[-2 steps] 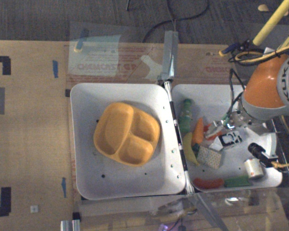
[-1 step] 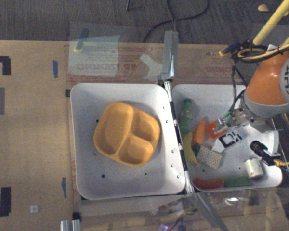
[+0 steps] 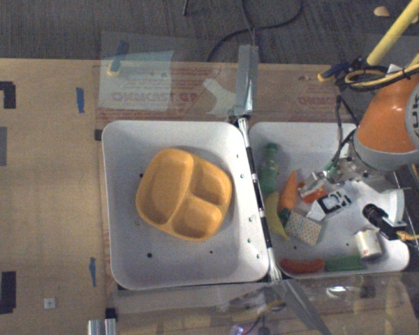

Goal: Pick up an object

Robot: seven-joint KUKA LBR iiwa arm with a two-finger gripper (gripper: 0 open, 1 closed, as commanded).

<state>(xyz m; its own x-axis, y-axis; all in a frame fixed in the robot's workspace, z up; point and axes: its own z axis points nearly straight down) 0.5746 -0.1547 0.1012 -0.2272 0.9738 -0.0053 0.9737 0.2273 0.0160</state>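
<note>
My gripper [image 3: 329,179] reaches down into the right bin [image 3: 314,139] from the right, below the arm's orange band. It hangs over a clutter of small things near the bin's middle: a red and white item [image 3: 310,190] and a white card with black markings [image 3: 334,202]. An orange carrot [image 3: 288,190] lies just to the left of these. A green bottle [image 3: 269,167] and a yellow banana [image 3: 274,216] lie along the bin's left wall. A speckled sponge block [image 3: 306,228] sits below the gripper.
The left bin [image 3: 126,243] holds a yellow divided plate [image 3: 184,194]. Along the right bin's front wall lie a red piece [image 3: 302,264], a green piece [image 3: 346,262] and a white cylinder [image 3: 366,243]. A metal divider [image 3: 255,201] separates the bins.
</note>
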